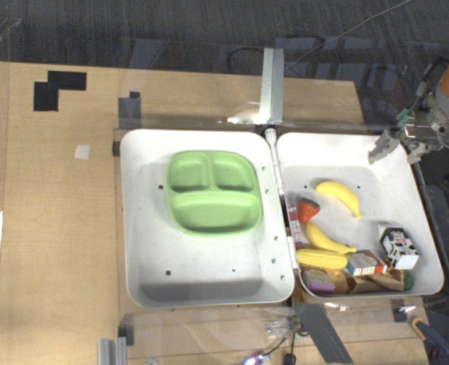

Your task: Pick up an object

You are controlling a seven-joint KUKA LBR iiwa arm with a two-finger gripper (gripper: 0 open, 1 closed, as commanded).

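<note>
Camera view showed the jaws (396, 144) over the right bin's (430, 226) far corner, and I could not tell how they stood. They held nothing. The nearest banana (340, 196) lay apart from the toy pile, probably easiest to grab.

No legible text (carton (365, 267) print perhaps lettering, blurred).

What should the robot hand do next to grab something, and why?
Probably move left and down toward the curved yellow banana. The grey two-finger gripper sits over the right white bin's far corner, holding nothing, and that banana lies apart from the crowded pile, with bare floor around it.
</note>
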